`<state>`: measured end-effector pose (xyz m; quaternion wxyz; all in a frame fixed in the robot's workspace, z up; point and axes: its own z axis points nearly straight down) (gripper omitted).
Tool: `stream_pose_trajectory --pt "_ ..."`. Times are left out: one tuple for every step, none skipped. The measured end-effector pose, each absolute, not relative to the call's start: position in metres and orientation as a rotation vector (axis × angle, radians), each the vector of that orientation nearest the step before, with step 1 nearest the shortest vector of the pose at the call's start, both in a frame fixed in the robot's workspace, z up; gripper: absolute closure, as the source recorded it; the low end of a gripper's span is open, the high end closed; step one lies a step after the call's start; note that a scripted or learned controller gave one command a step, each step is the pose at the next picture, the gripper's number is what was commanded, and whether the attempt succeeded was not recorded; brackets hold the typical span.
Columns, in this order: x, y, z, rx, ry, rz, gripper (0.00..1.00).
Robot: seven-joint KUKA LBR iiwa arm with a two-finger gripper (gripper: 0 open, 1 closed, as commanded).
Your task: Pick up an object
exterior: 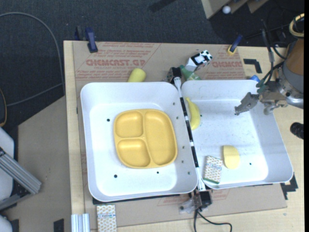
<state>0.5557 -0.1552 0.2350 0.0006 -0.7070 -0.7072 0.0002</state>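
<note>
My gripper (pixel 253 108) hangs over the far right part of the right bin (pixel 270 178). It is open, its two fingers spread with nothing between them. A pale yellow block (pixel 231 156) lies near the bin's front, well below and left of the gripper. A patterned packet (pixel 212 170) leans on the front left corner. A yellow curved piece (pixel 193 114) rests against the bin's left wall. A yellow divided plate (pixel 145 138) lies in the left bin (pixel 96 105).
On the bench behind the bins are a small yellow object (pixel 137 75), a black-and-white toy (pixel 200 59) and a blue clamp (pixel 90 39). Another packet (pixel 106 217) lies at the front edge. Cables run along the right side near the arm.
</note>
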Motion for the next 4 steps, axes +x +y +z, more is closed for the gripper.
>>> stream_pose_trajectory --pt "0.514 -0.158 0.141 -2.221 -2.220 0.001 0.00" --pt "0.480 -0.119 0.085 -2.224 -2.223 -0.003 0.00" --pt "0.480 -0.119 0.094 -2.226 -2.222 -0.003 1.00" --pt "0.533 -0.058 0.185 -2.220 -2.223 -0.002 1.00"
